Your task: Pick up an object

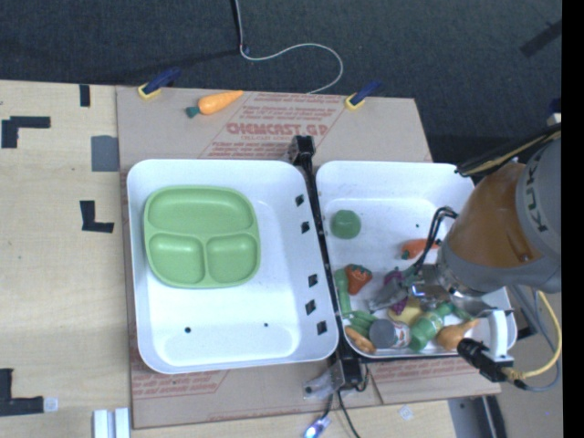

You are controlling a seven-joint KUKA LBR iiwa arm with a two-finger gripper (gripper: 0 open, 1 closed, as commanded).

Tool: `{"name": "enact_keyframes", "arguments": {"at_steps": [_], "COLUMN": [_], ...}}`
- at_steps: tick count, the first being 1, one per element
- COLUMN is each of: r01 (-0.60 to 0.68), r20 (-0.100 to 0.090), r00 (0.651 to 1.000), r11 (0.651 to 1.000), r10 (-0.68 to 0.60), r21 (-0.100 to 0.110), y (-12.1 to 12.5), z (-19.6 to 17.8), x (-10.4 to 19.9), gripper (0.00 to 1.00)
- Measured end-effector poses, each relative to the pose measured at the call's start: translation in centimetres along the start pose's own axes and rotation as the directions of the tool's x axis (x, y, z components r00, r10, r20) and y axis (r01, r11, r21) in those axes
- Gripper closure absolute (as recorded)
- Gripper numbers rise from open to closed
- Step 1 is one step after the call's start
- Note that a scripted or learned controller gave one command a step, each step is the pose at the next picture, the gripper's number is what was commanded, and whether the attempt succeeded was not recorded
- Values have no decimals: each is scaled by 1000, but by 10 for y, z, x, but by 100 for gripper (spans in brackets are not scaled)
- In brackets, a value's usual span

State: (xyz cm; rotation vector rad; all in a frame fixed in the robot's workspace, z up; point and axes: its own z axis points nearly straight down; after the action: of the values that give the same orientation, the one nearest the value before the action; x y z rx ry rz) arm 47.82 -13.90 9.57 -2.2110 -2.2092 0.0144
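While the arm reaches into the right bin, you see its gripper [411,290] low over the toy heap.

From your left: a green divided plate [201,235] in the left bin [228,340], a green ball [345,224] and strawberry [358,278] in the right bin [383,185]; I cannot tell the fingers' spread.

Green divided tray [202,235] in left bin [155,336]; toy carrot [215,103] on cardboard [383,135].
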Motion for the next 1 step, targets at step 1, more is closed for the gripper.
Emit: {"name": "enact_keyframes", "arguments": {"at_steps": [1], "r01": [4], "r20": [7], "r00": [1000], "r11": [1000], "r10": [-4], "r21": [-19], "y": [30], "z": [11], "x": [31], "gripper": [0]}}
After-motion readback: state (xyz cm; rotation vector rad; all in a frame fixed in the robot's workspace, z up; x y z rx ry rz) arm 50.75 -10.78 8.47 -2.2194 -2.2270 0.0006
